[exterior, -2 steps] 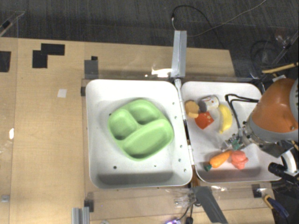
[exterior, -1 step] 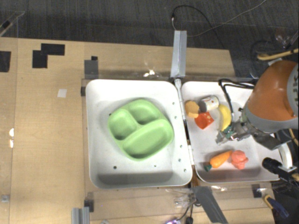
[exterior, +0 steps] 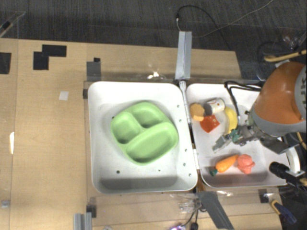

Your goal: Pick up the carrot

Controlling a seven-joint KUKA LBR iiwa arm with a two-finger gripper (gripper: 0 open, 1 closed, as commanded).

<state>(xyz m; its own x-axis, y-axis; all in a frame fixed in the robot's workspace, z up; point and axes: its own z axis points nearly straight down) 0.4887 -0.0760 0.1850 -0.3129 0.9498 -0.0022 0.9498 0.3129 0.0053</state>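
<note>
The carrot (exterior: 225, 164), orange with a dark green stub at its left end, lies tilted near the front wall of the right bin (exterior: 240, 180). My gripper (exterior: 220, 143) hangs just above and behind it, pointing down and to the left. It is open, holds nothing, and stands a short gap away from the carrot. The grey arm with its orange band (exterior: 280, 99) comes in from the right over the bin's right half.
A pink toy (exterior: 246, 163) lies right beside the carrot's thick end. Behind the gripper are a yellow banana (exterior: 231, 120), a red piece (exterior: 209, 124), an orange-yellow round item (exterior: 197, 110) and a small white bottle (exterior: 215, 105). The left bin (exterior: 103, 178) holds a green divided plate (exterior: 144, 133).
</note>
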